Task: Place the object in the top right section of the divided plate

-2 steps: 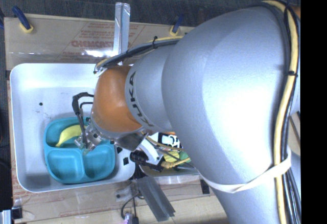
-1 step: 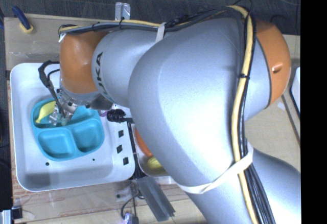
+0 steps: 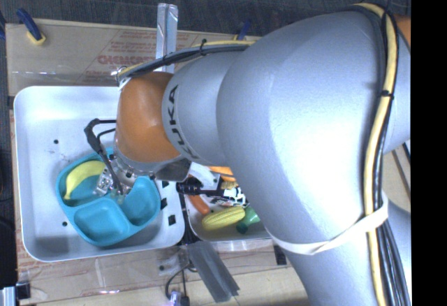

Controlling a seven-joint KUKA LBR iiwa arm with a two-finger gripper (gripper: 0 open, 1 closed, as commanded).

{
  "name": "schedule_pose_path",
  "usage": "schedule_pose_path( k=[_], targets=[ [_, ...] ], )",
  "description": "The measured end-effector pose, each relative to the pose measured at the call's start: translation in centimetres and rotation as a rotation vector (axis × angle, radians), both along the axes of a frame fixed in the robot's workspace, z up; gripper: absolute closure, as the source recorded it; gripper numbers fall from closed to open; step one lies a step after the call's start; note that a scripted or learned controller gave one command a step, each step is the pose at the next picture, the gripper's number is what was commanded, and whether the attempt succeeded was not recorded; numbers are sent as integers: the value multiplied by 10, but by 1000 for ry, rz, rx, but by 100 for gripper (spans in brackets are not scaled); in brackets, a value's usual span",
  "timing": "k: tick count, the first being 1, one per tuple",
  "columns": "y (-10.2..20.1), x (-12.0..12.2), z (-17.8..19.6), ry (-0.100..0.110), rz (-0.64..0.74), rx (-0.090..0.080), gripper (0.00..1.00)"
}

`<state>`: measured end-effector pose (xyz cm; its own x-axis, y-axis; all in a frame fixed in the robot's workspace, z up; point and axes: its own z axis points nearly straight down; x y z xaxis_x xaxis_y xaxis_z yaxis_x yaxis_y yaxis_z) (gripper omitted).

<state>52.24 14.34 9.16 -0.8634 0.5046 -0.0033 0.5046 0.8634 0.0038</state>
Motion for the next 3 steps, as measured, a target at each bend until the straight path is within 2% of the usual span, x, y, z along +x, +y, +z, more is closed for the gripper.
schedule_pose_path(
  k=[1, 2, 3],
  targets=[
    [75, 66, -3, 10, -9, -4, 100],
    [63, -15, 2, -2, 101, 3, 100],
    [-2, -43, 2, -3, -26, 7, 100]
  ],
)
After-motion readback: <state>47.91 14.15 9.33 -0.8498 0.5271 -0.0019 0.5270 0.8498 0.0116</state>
